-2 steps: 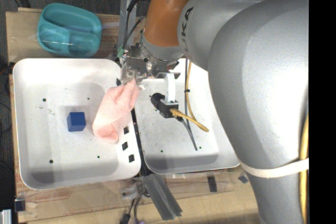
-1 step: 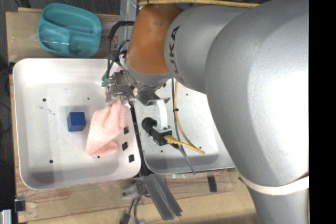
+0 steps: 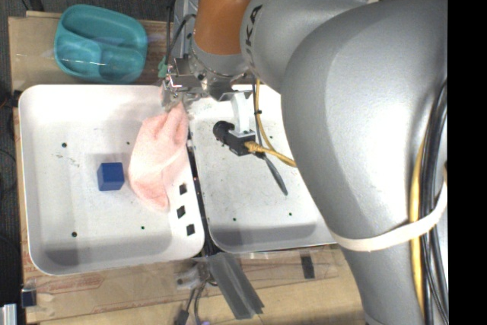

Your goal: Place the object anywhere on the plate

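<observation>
Pink cloth [image 3: 158, 156] dangles from the clenched gripper [image 3: 175, 91] — its top corner hidden between the jaws

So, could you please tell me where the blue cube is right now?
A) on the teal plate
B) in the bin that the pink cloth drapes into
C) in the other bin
B: the cube sits on the floor of the bin just beside the cloth, while the teal plate stands outside both bins.
</observation>
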Tool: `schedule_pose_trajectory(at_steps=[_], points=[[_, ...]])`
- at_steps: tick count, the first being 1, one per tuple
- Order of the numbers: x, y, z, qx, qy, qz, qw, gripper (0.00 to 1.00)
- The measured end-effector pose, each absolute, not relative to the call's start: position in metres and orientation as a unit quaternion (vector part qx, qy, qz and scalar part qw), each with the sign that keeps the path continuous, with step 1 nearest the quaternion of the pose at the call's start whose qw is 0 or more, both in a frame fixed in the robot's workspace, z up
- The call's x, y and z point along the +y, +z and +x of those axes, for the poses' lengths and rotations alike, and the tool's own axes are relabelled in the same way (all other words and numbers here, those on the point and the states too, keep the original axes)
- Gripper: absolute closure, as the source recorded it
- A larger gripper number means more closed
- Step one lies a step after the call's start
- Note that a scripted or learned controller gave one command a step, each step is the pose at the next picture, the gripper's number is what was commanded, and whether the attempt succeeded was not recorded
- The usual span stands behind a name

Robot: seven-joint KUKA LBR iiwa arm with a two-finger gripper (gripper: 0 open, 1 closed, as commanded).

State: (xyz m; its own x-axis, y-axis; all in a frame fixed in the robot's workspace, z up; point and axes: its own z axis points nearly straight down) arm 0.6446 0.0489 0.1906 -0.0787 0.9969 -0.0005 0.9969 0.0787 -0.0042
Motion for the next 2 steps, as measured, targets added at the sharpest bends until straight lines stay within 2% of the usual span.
schedule_pose_trajectory(at_steps=[1,2], points=[[0.012,0.220,0.656,-0.671,0.0013,-0.742,0.001,1.00],[-0.109,0.215,0.656,-0.669,0.0006,-0.743,0.000,1.00]])
